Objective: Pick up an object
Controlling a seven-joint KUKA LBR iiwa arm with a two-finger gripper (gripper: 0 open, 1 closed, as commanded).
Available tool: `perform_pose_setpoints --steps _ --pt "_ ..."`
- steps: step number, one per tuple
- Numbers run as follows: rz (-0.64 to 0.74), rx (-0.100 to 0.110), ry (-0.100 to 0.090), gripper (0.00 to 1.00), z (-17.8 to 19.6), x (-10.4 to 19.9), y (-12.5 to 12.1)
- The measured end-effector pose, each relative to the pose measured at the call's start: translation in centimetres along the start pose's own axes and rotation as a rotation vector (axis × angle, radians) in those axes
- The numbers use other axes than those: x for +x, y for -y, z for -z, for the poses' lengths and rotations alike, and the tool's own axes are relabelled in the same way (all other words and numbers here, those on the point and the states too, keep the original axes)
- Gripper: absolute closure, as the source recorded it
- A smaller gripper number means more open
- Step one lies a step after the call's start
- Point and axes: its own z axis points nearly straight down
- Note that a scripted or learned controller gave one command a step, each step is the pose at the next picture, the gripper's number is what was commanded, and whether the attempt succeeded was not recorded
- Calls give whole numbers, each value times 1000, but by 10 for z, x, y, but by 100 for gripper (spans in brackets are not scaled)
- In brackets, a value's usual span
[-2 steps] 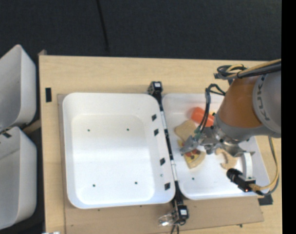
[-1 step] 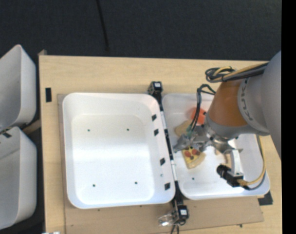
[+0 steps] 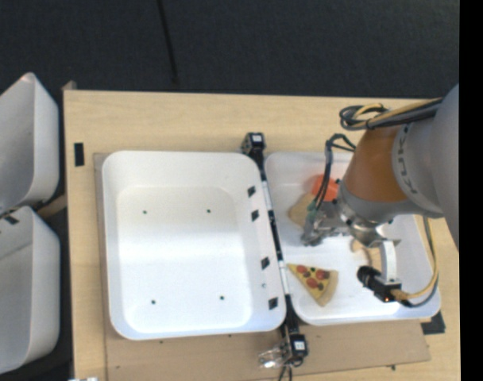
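1. The grey arm (image 3: 400, 165) reaches in from the right over the right bin (image 3: 293, 169), its wrist low inside that bin.
2. The end effector (image 3: 314, 232) sits near the bin floor at the bin's middle-left, just beside a tan object (image 3: 299, 210) and close to an orange object (image 3: 321, 186) that is partly covered by the wrist.
3. Whether the end effector is released or clenched cannot be told; the wrist and cables hide that detail.
4. A toy pizza slice (image 3: 317, 280) lies flat on the floor of the right bin, nearer the front and apart from the end effector.
5. The left bin (image 3: 178, 244) lies alongside on the counter (image 3: 186, 117).
6. Judged from this, nothing is visibly lifted: the reach down looks done, while the grasp and raise remain.
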Motion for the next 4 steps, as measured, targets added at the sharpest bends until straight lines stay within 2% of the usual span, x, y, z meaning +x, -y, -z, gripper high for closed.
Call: perform_pose_setpoints --steps 1,2,3,4 --pt "14 -10 -3 100 96 71 -22" --pt "16 -6 -6 100 155 158 -13" --pt "2 -5 -2 100 229 116 62" --pt "10 -1 -1 100 234 162 29"
